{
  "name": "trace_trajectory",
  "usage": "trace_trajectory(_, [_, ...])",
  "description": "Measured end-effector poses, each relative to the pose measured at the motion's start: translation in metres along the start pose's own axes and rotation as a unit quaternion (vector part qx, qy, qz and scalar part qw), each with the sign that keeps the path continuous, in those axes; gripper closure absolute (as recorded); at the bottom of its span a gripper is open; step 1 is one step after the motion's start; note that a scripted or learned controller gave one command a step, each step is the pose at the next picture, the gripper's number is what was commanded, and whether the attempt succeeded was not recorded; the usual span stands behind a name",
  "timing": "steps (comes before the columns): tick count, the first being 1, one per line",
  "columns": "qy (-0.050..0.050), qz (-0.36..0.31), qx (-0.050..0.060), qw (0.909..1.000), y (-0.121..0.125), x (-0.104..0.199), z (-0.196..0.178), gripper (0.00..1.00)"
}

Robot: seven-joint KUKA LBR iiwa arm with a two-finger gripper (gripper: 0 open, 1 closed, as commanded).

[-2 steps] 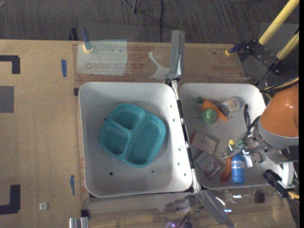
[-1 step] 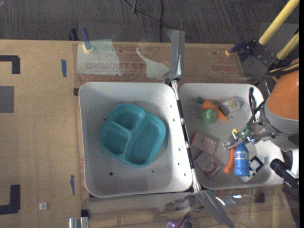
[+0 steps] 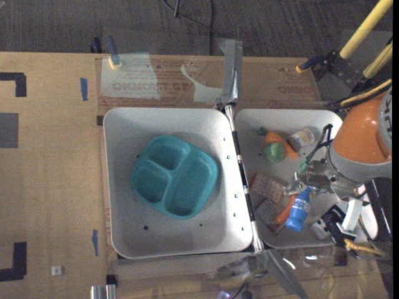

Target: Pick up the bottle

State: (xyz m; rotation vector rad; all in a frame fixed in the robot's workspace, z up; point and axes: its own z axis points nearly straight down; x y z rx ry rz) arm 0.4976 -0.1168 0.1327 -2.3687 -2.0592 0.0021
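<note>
Camera view: lying in the right bin point(image 3: 246, 124), toward its near side, a blue bottle point(image 3: 299, 209) with white cap end up toward the arm, long axis running near-to-far with a slight tilt. Hovering directly over the bottle's upper end, the gripper point(image 3: 310, 180), reaching in from the right under the orange wrist band. Not resolving at this slant whether the fingers are open, closed or gripping; cannot tell.

Crowding the bottle on its left: an orange piece point(image 3: 283, 215) touching or just beside its lower flank, and flat brown packets point(image 3: 268, 195) beyond that. Sitting farther back in the same bin, well apart from the bottle: a green ball point(image 3: 275, 152), an orange carrot-like toy point(image 3: 274, 137) and a small jar point(image 3: 302, 137). Resting in the left bin point(image 3: 121, 129), a teal divided tray point(image 3: 174, 176), clear of the work area.

Judging the coming move: descending straight down with fingers straddling the bottle across its narrow width, since the left side is offering little open room and the bin's near wall is lying close below the bottle's base
</note>
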Motion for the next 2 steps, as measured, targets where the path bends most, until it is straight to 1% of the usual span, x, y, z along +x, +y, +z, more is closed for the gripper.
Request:
trace_trajectory(1, [-0.001, -0.138, -0.002, 0.9905, -0.017, -0.004, 0.019, 1.0])
trace_trajectory(2, [-0.001, -0.061, -0.002, 0.9982, -0.016, 0.036, -0.11, 1.0])
